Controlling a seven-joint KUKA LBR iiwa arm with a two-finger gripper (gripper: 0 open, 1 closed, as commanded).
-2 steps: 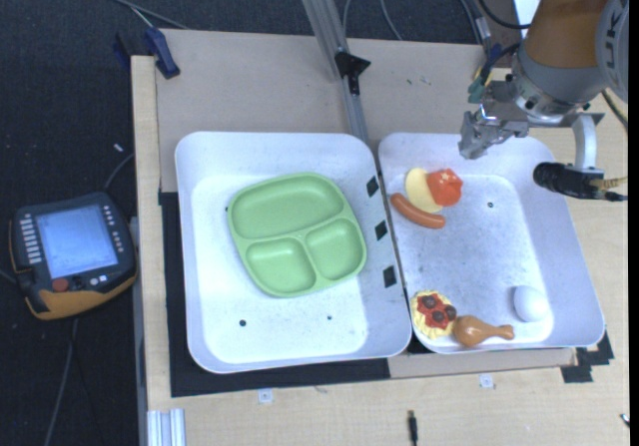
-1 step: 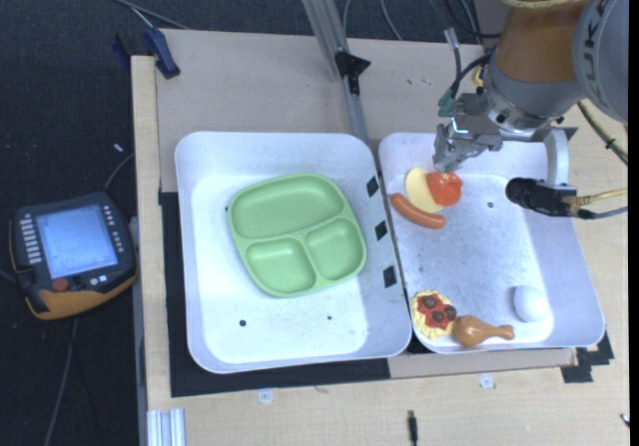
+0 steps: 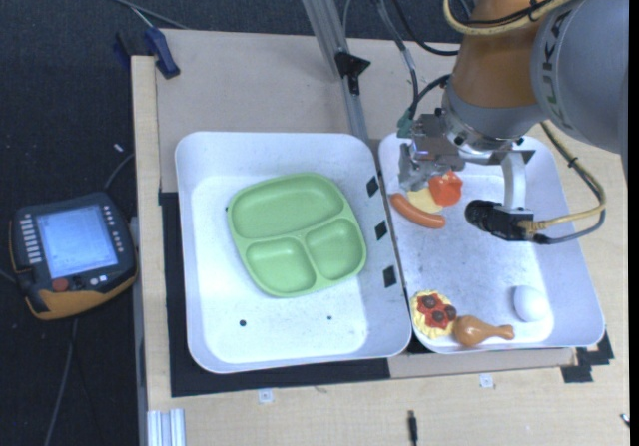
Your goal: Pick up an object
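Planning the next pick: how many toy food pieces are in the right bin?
5, maybe more under the arm: hot dog, tomato and a yellow piece by the gripper; pizza slice, drumstick at the near edge.

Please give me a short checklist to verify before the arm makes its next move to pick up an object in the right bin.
1. Tool is over the right bin: ok.
2. A target lies under the tool, the red tomato beside the hot dog: ok.
3. An object sits between the tool's fingers: cannot tell.
4. Pizza slice, chicken leg and white egg lie away from the tool: ok.
5. Green tray stays in the left bin, outside the path: ok.
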